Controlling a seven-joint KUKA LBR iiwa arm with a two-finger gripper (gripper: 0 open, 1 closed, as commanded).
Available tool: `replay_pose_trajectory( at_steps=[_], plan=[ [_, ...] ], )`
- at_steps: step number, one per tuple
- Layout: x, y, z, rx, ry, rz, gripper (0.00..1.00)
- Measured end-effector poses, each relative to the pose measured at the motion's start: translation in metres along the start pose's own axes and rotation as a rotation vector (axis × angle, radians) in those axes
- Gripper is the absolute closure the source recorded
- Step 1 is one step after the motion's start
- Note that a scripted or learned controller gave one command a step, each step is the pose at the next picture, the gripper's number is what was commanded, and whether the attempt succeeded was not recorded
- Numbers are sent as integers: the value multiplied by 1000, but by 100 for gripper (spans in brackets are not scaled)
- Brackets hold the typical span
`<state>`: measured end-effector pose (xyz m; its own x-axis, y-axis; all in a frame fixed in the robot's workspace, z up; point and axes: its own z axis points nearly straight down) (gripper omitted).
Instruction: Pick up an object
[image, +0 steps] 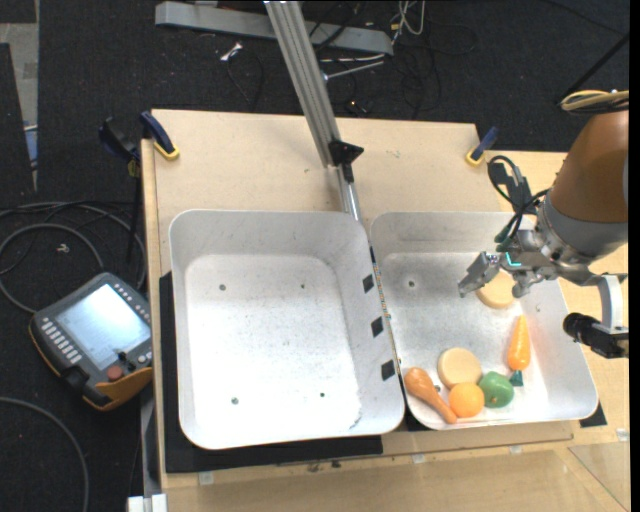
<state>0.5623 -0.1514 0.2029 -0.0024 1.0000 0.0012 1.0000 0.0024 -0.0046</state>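
Observation:
My gripper (500, 280) hangs over the right bin (420, 245), its two fingers spread apart with one tip at the left and one at the right. A pale round biscuit-like piece (494, 296) lies in the bin just under and between the fingers, not visibly clamped. Farther toward the front of that bin lie an orange carrot (518, 343), a tan round disc (459, 366), an orange ball (466, 401), a green pepper-like piece (496, 389) and a second, longer carrot (428, 393).
The left bin (200, 240) sits beside the right one, sharing a raised middle rim. A slanted metal pole (312, 85) rises behind the bins. A teach pendant (95, 340) lies left of the bench. Yellow clamps (165, 150) grip the back corners.

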Motion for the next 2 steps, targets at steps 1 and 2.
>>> replay_pose_trajectory(
  at_steps=[1,2],
  plan=[
    [0,1,-2,-3,-1,2,0],
    [-1,-1,41,0,-1,4,0]
  ],
)
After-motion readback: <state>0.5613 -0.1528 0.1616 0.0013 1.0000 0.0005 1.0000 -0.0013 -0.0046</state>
